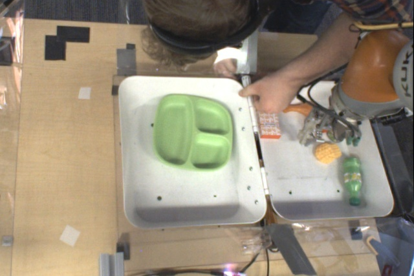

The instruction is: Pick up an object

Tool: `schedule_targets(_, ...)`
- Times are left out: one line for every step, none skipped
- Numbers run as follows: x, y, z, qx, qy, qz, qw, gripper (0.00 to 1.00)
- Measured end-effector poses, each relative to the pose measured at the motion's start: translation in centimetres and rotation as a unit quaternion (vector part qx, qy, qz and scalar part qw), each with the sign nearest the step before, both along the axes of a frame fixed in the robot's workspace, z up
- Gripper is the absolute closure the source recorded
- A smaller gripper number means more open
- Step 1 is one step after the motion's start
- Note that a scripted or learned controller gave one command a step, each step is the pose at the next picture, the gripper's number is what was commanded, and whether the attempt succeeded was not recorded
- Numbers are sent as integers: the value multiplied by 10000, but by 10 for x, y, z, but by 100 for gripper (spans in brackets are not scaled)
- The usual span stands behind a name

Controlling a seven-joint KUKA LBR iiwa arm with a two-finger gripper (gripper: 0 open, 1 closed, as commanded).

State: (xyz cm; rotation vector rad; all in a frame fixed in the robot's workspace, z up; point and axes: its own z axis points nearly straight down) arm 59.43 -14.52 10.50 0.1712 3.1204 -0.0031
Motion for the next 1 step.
schedule_targets(-20, 109, 83, 52, 23, -2177, 9760, 100)
